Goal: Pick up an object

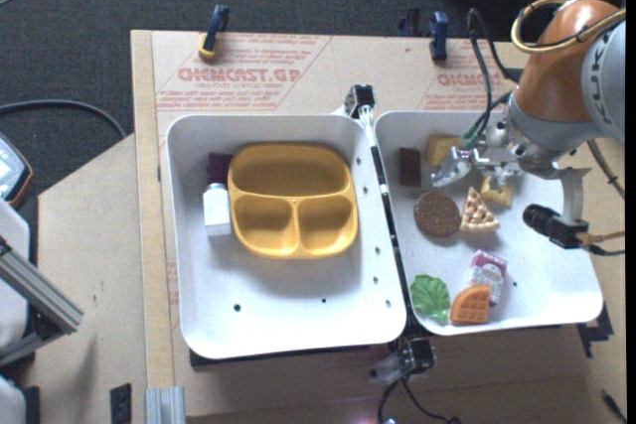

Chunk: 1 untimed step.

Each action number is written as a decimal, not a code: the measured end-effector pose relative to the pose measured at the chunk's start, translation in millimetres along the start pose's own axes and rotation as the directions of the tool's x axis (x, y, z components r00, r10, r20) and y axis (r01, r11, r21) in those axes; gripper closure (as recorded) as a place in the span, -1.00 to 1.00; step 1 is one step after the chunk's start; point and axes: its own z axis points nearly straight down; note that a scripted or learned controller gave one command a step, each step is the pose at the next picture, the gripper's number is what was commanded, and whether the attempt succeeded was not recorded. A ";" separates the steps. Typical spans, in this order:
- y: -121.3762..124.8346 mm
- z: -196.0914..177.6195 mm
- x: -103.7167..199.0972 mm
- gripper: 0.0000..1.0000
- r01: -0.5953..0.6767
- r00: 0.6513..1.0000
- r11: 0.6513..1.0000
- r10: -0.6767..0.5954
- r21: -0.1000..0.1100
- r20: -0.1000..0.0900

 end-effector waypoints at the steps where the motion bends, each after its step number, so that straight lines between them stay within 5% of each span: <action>1: 1.9 49.4 0.9 -1.00 0.000 1.000 1.000 0.000 -0.008 0.001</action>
